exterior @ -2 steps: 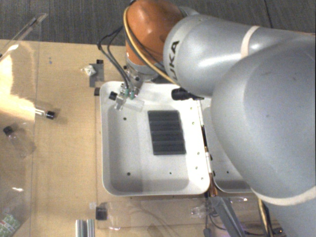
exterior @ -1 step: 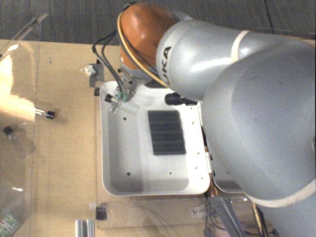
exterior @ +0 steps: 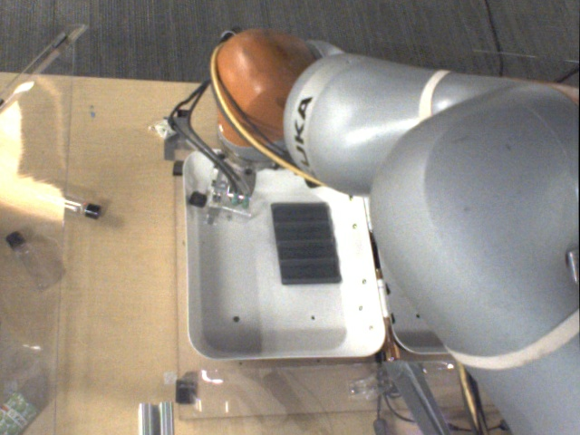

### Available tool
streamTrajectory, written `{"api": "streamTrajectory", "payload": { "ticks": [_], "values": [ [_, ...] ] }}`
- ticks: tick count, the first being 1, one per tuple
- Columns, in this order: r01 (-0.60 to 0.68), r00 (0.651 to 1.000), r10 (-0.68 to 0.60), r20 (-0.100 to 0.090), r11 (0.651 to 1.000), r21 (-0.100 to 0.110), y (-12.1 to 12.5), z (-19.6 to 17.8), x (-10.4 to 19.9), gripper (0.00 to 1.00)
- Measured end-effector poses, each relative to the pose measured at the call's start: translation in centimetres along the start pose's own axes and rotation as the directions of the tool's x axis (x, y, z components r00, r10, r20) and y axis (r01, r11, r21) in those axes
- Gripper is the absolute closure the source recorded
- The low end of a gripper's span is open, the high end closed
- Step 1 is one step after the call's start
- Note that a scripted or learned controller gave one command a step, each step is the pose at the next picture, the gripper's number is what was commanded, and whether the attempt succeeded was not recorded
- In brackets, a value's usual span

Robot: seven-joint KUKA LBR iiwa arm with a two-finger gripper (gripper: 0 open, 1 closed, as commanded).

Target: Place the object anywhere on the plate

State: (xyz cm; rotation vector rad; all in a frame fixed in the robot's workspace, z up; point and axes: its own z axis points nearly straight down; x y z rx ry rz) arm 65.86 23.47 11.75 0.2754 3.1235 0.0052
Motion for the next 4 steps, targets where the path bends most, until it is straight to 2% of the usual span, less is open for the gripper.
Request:
{"api": "streamTrajectory", "payload": {
  "ticks": [1,2,3,4],
  "values": [
    [0.354,0.935,-0.354,0.005,0.935,-0.002,0.1,-9.3,-0.1,1.0],
    [0.104,0.995,-0.104,0.001,0.995,-0.001,-1.3,-4.7,-1.4,1.0],
    [0.317,0.948,-0.317,0.003,0.948,-0.002,0.0,-3.2,0.1,1.0],
    [0.81,0.587,-0.81,0.003,0.587,-0.002,0.1,-0.3,0.0,1.0]
  ]
}}
